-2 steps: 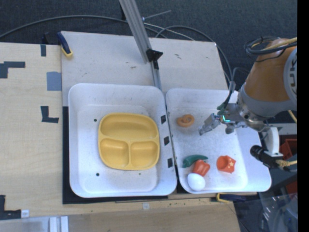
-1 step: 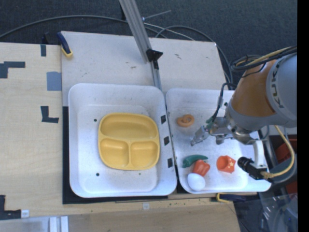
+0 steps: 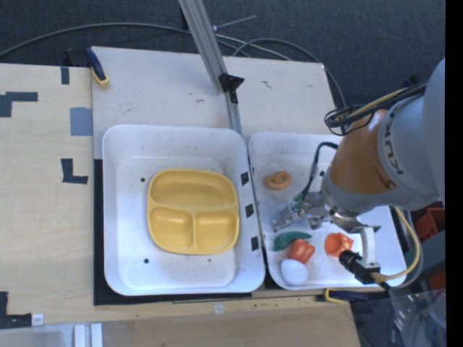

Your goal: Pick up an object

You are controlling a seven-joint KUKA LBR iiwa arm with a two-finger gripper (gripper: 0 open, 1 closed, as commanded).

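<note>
Objects (image 3: 302,250) in right bin (image 3: 376,262); arm (image 3: 376,165) reaching over them.

Floor: we see dark carpet (image 3: 347,20) across the top of the frame, with thin cables (image 3: 145,27) looping over it.
Bench: we see a pale board (image 3: 159,85) at upper centre, scuffed and evenly lit.
Left side: we see a light wooden surface (image 3: 36,194) with grey tape marks (image 3: 81,121).
Pole: we see a metal rail (image 3: 202,31) slanting down from top centre.
</note>
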